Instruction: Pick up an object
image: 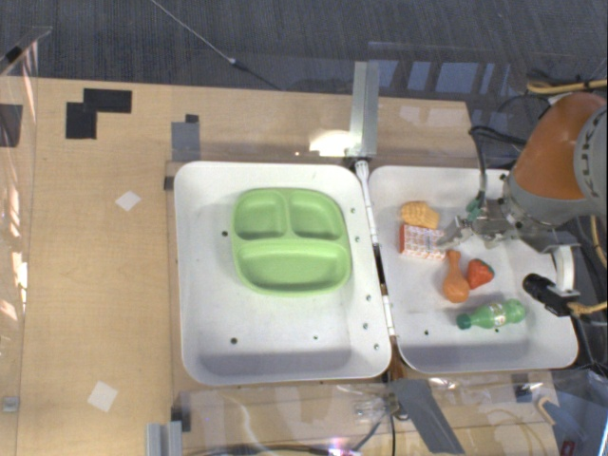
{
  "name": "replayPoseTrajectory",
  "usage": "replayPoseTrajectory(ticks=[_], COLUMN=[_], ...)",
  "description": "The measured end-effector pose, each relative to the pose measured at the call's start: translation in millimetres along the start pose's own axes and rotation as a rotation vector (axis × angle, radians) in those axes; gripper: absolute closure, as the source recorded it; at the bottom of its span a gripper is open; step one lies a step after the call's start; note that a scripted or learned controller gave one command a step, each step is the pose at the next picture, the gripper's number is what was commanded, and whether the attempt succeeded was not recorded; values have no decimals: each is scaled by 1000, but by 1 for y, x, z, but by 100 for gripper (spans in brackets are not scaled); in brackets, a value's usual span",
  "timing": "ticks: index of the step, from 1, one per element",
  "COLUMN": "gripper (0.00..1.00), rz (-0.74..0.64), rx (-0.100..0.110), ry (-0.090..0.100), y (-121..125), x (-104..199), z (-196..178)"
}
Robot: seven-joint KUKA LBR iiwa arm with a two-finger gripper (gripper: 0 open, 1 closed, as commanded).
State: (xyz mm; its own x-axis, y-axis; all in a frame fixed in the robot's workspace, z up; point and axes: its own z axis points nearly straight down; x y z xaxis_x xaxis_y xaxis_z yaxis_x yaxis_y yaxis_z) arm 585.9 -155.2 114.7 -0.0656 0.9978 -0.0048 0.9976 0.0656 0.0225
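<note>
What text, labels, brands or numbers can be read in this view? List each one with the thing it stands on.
None can be read.
The small red and white printed box in the right white bin has markings, too small and blurred to read.
The green plastic bottle has a pale label band, with no legible text.
The green divided plastic tray in the left white bin is plain.

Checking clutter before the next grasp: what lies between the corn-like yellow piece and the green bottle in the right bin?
In the camera view, between the yellow piece and green bottle lie an orange carrot-like toy and a red piece.
</note>
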Motion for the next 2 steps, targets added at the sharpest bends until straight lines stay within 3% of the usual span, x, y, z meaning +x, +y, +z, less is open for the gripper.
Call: replayPoseTrajectory(ticks=[1, 2], gripper=[0, 0], rz=[-441, -337], rx=[-2, 17], ry=[-3, 0], y=[25, 89], x=[24, 53], z=[18, 19])
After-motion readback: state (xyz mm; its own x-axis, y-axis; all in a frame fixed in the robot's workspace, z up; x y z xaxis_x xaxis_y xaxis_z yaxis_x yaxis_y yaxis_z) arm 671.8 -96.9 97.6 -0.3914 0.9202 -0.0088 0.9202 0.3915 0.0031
